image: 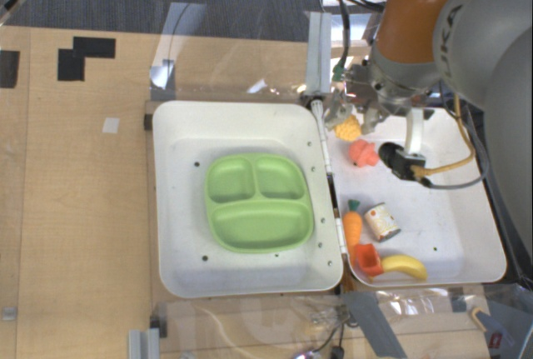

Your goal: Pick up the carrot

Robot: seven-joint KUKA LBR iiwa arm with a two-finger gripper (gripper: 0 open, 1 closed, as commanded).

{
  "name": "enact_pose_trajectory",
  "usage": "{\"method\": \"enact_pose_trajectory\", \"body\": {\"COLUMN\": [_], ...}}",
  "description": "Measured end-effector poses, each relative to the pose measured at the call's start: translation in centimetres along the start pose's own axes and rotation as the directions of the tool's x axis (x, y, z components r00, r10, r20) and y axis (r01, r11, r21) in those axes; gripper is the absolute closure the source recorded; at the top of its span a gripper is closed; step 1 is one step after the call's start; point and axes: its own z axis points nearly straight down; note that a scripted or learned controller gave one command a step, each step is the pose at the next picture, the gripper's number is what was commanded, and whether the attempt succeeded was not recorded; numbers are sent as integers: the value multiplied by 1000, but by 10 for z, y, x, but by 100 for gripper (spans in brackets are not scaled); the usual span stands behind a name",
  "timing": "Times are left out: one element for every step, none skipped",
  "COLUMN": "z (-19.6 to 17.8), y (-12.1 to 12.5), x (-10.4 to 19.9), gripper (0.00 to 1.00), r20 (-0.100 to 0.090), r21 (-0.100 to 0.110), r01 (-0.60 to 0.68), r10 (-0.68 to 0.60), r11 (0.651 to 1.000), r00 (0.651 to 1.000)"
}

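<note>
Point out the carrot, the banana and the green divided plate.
carrot [353,226]: camera view, middle of its orange body.
banana [404,266]: camera view, middle of the yellow curve.
green divided plate [259,231]: camera view, floor of its large compartment.

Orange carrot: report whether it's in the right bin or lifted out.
In. The orange carrot lies on the right white bin's floor, by its left wall.

Arm cut off by right frame edge, hiding right bin's upper corner; end effector fingers too indistinct to read.
</note>
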Motion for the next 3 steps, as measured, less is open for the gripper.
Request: {"method": "enact_pose_trajectory", "body": {"z": [-127, 4, -23], "y": [41, 62, 54], "x": [-67, -85, -11], "gripper": [100, 100, 100], "r20": [2, 1, 0], "r21": [-3, 1, 0], "r01": [118, 275, 48], "r10": [-118, -275, -48], "r11": [993, 961, 999], "r00": [993, 961, 999]}}
